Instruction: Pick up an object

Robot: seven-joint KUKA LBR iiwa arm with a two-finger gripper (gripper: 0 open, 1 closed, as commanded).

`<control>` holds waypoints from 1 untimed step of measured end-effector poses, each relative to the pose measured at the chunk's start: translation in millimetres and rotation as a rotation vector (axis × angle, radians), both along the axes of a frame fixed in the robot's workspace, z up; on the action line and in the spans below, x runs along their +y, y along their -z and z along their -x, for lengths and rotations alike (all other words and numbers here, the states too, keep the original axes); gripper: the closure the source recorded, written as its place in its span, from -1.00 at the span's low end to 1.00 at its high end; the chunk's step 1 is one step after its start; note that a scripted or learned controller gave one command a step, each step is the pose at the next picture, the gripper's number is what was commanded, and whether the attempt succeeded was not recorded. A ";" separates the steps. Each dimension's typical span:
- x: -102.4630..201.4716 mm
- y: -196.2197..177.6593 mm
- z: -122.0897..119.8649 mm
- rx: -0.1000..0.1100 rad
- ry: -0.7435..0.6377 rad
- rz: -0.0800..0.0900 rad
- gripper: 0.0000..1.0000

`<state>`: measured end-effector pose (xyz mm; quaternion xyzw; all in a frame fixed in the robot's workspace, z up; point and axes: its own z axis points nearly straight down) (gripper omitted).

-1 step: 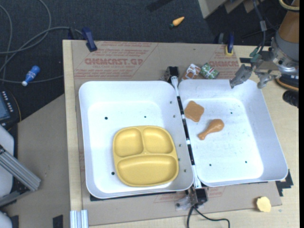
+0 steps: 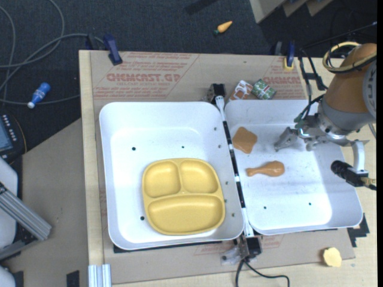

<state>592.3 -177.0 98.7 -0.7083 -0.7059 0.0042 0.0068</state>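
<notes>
item: pick, not yet made. we are seeing the fingers (image 2: 286,140) spread apart, grasping nothing, over the right bin (image 2: 341,217). brown flat piece (image 2: 244,140) lying just beside them; drumstick toy (image 2: 266,170) slightly below. lift remaining.

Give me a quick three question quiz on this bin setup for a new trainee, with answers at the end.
1. True or false: the yellow divided tray lies in the right bin.
2. Which lies nearer the divider between the bins: A, the drumstick; B, the gripper?
3. Fill in: the brown flat piece lies in the ____ bin.

Key: 1 false, it lies in the left bin. 2 A. 3 right.
</notes>
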 end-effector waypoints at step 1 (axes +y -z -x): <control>72.1 14.9 44.4 -0.007 -0.008 -0.002 -1.00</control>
